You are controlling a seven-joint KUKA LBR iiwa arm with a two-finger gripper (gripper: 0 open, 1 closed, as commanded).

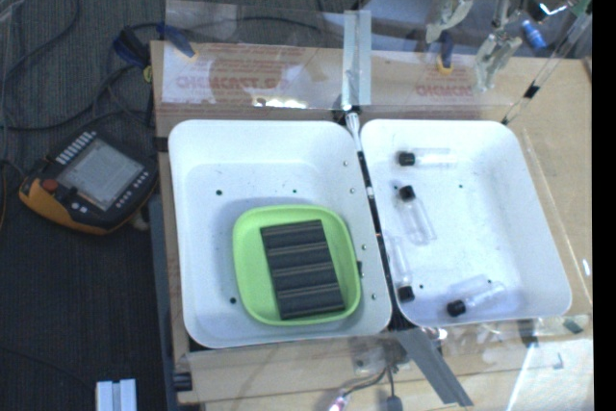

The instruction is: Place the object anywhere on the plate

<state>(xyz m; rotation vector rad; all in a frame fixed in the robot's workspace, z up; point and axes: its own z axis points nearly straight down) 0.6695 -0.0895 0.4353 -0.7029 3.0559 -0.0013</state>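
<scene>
A dark block (303,269) lies on the green plate (248,250). The gripper (472,29) hangs high above, fingers spread, holding nothing.

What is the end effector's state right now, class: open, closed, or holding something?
End effector: raised above the far edge of the right bin, fingers spread open, nothing between them.

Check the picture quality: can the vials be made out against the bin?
Camera view: even light, soft shadows. The clear vials nearly vanish against the white right bin, only their black caps showing well; the green plate and dark block are crisp; the gripper at top right is slightly blurred.
</scene>
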